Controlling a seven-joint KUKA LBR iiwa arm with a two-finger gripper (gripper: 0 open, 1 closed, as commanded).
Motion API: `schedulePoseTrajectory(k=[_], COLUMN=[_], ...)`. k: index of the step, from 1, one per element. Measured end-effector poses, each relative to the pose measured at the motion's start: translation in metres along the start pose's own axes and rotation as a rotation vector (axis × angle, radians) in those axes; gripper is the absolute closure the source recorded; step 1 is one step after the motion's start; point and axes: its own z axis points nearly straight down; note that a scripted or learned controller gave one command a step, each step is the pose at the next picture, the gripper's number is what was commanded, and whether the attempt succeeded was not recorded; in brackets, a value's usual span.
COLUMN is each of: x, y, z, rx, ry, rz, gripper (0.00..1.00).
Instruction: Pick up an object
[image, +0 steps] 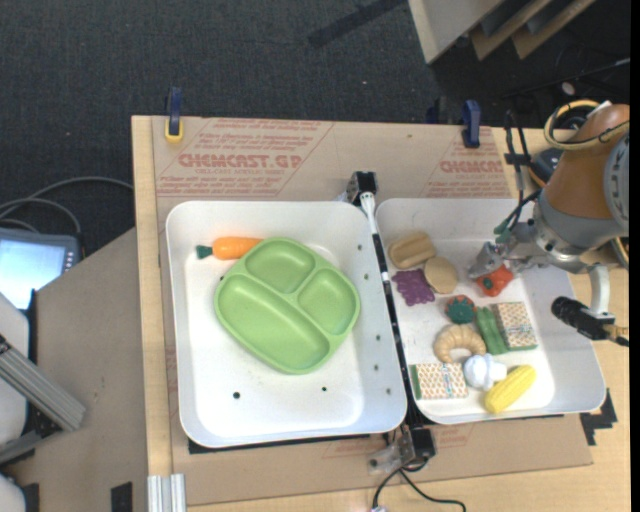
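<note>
My gripper (493, 262) reaches in from the right and hangs low over the upper part of the right bin (575, 400). A small red-orange object (497, 282) lies right under its tip; I cannot tell whether they touch. Close by on the left are two tan bread-like pieces (411, 249) (440, 274) and a purple item (414, 288). Further toward the front lie a teal object (460, 309), a green piece (490, 328), a patterned box (517, 323), a croissant (458, 342), a white object (478, 371), a patterned packet (440, 380) and a yellow corn cob (510, 388).
The left bin (190, 380) holds a green divided plate (287, 303) and an orange carrot (230, 247) at its back left. The grey arm with its orange band (585, 170) stands over the right bin's far right corner. A black part (585, 318) juts over the right rim.
</note>
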Motion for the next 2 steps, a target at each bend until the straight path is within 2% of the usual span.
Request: schedulePoseTrajectory(k=[1,2], x=[0.103,0.181], y=[0.011,0.008], z=[-0.018,-0.102], rx=[0.003,-0.004], ry=[0.006,0.005], rz=[-0.008,-0.008], gripper=[1.00,1.00])
